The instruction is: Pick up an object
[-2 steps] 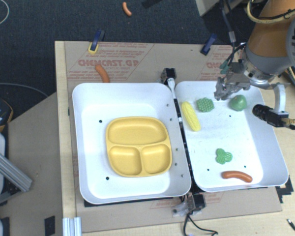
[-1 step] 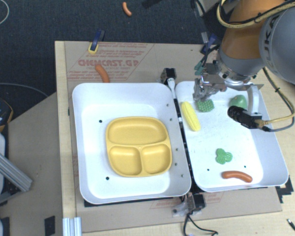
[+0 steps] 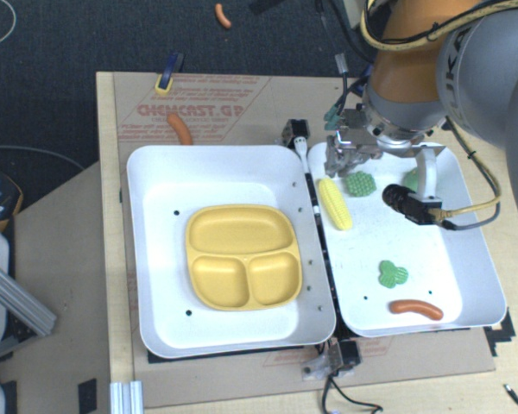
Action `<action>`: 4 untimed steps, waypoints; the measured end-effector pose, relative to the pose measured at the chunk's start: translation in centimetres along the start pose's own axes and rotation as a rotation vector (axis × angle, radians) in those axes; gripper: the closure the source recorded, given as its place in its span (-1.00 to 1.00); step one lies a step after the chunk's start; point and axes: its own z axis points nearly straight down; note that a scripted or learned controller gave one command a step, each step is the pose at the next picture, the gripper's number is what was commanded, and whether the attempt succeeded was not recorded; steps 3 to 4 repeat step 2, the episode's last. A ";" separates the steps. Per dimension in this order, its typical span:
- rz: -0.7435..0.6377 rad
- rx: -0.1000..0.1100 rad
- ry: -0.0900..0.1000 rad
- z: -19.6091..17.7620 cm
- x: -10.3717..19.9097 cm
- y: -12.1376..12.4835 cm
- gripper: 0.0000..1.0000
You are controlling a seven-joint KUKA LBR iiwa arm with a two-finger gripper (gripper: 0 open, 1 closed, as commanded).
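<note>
My gripper [image 3: 344, 164] hangs low over the back left part of the right bin [image 3: 466, 274], under the orange wrist band. A yellow corn cob [image 3: 334, 203] lies just below it along the bin's left wall. A green leafy piece [image 3: 360, 184] sits right beside the fingers, touching or nearly so. Further forward lie a green broccoli piece [image 3: 392, 274] and an orange-red sausage [image 3: 416, 309]. Nothing shows between the fingers, and their gap is hard to read from this angle.
The left bin [image 3: 155, 300] holds a yellow divided tray [image 3: 242, 255]. A black fitting with a yellow cable [image 3: 414, 205] hangs off the wrist over the right bin. An orange sausage [image 3: 180, 128] and a blue-yellow clip [image 3: 167, 75] lie on the cardboard behind the bins.
</note>
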 end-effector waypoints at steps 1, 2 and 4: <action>0.002 -0.002 -0.001 0.8 0.2 1.0 1.00; 0.004 0.001 -0.001 0.1 -0.9 0.2 1.00; 0.004 0.001 -0.001 0.1 -0.9 0.2 1.00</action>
